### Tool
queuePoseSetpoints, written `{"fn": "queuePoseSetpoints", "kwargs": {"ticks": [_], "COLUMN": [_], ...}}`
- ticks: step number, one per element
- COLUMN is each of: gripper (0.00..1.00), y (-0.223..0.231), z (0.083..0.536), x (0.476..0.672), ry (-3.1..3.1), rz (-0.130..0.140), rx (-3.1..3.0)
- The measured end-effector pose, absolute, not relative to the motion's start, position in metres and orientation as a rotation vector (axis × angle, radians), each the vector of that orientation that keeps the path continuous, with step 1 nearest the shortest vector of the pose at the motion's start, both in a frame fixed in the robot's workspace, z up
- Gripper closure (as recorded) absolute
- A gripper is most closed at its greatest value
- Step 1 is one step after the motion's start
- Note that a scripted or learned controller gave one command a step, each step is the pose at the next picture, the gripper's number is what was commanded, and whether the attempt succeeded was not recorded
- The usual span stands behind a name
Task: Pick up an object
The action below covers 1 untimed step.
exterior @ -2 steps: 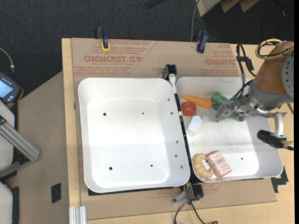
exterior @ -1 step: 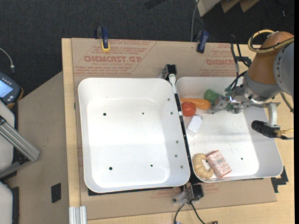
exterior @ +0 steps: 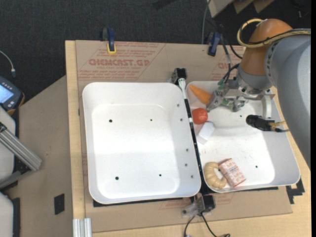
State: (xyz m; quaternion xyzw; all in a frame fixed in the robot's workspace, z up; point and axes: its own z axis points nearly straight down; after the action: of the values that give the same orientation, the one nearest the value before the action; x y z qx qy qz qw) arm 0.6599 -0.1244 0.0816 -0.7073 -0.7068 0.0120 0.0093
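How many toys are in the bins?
5, all in the right bin: orange carrot at back, red ball and white block mid-left, tan ring and pink box in front. The arm may hide more.

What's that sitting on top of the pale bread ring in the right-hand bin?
A small pink box lies over the right side of the bread ring, hiding that part. The ring's left side shows bare.

Left bin [exterior: 133,147] and right bin [exterior: 247,154]: white plastic, smooth, with a soft sheen. Bench [exterior: 148,58]: brown board, matt, printed in red. Arm [exterior: 294,68]: grey casing, smooth; its band [exterior: 261,43] orange and glossy. Ball [exterior: 200,115]: red, smooth. Floor [exterior: 49,14]: dark carpet, rough, matt.
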Motion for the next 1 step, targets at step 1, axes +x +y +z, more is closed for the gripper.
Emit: {"fn": "queuePoseSetpoints", "kwargs": {"ticks": [1], "gripper": [0.0], "y": [-0.146], "z": [0.0849], "x": [0.6464], "ry": [-2.217], "rz": [0.003], "rx": [-2.223]}}
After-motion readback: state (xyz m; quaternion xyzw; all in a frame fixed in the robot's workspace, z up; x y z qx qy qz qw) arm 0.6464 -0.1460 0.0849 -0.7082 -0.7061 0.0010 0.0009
